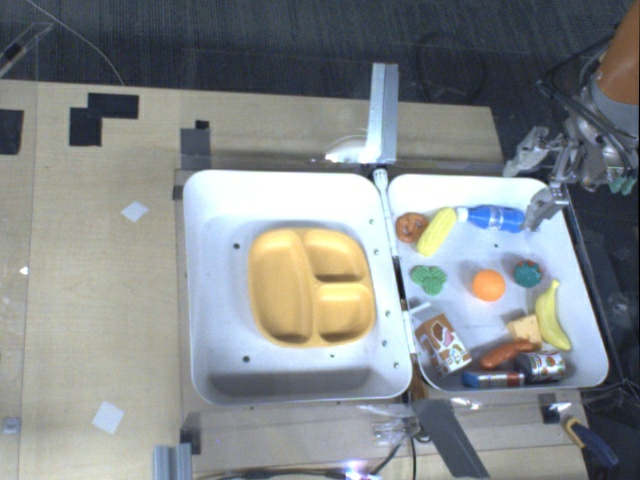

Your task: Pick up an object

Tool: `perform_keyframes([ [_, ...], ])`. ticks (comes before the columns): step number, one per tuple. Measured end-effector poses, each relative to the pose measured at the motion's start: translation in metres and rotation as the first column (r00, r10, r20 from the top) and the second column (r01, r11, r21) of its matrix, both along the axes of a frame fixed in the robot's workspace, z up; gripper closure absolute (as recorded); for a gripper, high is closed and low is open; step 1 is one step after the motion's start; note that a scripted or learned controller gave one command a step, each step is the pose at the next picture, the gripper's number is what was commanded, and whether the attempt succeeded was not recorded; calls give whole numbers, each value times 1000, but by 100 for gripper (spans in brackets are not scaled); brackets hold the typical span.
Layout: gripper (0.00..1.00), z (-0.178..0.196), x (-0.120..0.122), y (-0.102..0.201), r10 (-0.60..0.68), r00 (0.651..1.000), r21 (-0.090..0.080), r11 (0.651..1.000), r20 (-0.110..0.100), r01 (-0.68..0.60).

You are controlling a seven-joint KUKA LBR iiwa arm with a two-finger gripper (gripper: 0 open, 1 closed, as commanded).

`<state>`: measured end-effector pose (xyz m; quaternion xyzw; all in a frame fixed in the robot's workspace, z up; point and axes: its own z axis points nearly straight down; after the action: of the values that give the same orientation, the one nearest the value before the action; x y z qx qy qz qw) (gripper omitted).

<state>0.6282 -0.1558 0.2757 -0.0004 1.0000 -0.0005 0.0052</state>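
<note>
The arm [617,78] is cut off by the right edge, fingers indistinct.

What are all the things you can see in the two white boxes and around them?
bins: 2, white, side by side on the bench
tray: 1, yellow, three compartments, in the left bin
bottle: 1, blue, right bin, top
corn: 1, yellow, right bin, top left
round brown toy: 1, brown, beside the corn
leafy toy: 1, green, right bin, left side
orange: 1, orange, right bin, middle
round teal toy: 1, teal, right of the orange
banana: 1, yellow, right bin, right side
carton: 1, brown and white, right bin, bottom left
can: 1, dark, right bin, bottom right
gripper: 1, grey, above the right bin's top right corner
</note>
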Motion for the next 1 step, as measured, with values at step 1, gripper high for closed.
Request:
perform_keyframes([
  [1, 0, -68, -82, -7, -228, 974, 2, 974, -5, 228],
])
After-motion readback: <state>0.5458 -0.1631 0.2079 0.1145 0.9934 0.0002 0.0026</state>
